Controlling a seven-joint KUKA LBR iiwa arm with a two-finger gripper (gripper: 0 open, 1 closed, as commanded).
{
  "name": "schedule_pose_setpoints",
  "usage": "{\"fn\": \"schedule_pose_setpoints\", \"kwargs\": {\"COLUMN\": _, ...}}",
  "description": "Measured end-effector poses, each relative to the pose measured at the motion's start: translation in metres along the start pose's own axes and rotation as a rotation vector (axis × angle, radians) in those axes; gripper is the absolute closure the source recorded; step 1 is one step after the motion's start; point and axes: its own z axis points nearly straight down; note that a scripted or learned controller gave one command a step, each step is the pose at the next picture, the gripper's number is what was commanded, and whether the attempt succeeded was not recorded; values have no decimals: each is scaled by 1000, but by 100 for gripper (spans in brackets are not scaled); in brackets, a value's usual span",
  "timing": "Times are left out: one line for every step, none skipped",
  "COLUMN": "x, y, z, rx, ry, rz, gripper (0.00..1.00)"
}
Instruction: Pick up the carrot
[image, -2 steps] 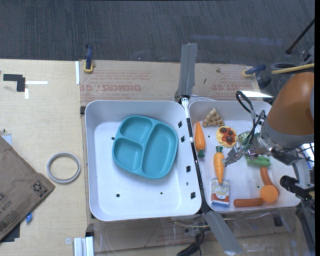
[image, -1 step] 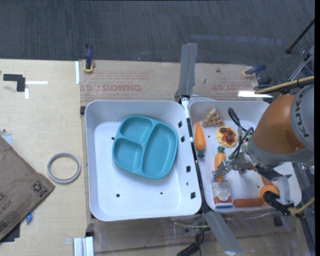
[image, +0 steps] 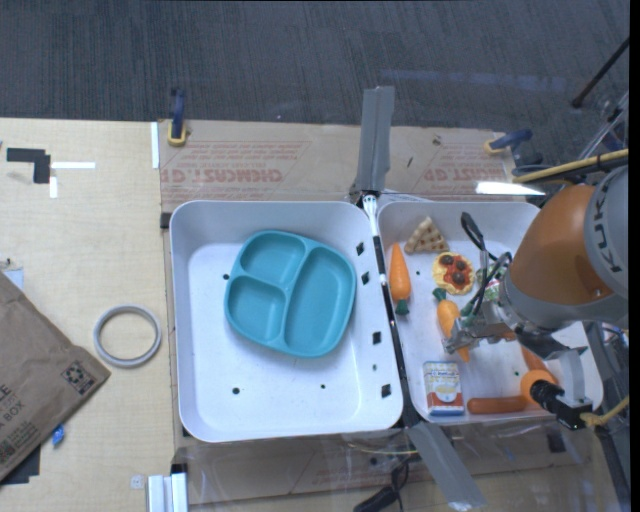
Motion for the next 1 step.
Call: {"fn": "schedule_pose_setpoints", "kwargs": {"x": 62, "y": 6, "z": -91, "rx": 0, "ry": -1, "rz": -25, "gripper": 100}}
